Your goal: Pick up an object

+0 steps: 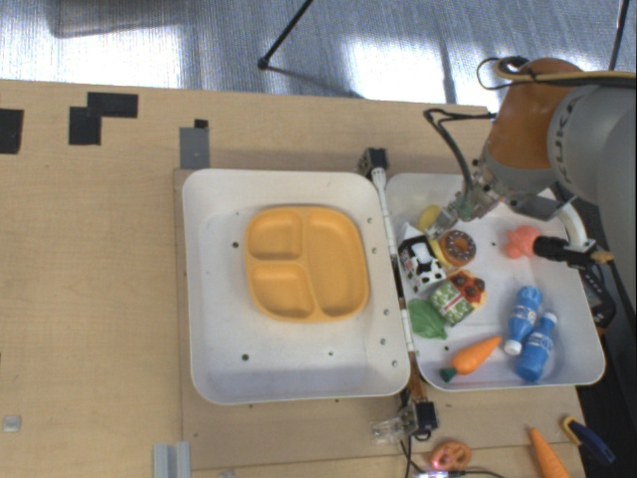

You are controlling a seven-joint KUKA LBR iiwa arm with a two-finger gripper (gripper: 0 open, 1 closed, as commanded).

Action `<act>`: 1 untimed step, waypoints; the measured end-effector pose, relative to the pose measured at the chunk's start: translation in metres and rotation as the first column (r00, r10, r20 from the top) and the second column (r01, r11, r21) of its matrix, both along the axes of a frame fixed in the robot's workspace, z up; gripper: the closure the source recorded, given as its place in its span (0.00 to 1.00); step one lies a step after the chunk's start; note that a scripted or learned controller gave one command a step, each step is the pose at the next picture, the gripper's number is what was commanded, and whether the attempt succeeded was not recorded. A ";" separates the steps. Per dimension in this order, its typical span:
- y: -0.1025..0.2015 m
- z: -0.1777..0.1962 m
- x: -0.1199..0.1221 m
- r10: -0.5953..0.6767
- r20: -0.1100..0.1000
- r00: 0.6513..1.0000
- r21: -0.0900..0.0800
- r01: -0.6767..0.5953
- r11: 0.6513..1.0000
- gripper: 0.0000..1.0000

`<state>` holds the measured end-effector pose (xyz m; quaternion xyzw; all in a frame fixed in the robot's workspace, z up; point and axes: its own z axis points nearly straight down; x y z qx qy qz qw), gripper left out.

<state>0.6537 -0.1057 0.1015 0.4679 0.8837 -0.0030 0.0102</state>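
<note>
You see two shallow white bins. The left white bin [209, 297] holds one yellow plastic plate with three compartments [302, 264]. The right white bin [587, 361] holds small toys: a plastic orange carrot [476, 355], two blue bottles with white caps [530, 331], a pink soft piece [521, 242], a black-and-white cow figure [422, 261], a green leaf-like piece [426, 319]. The gripper [464, 207] is at the far edge of this bin, just beside a small yellow toy [429, 217]; whether it is open or closed you cannot tell
</note>
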 end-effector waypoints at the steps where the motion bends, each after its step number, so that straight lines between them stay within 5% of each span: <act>1: 0.000 -0.001 0.000 -0.001 -0.001 1.000 -0.001 0.001 1.000 0.00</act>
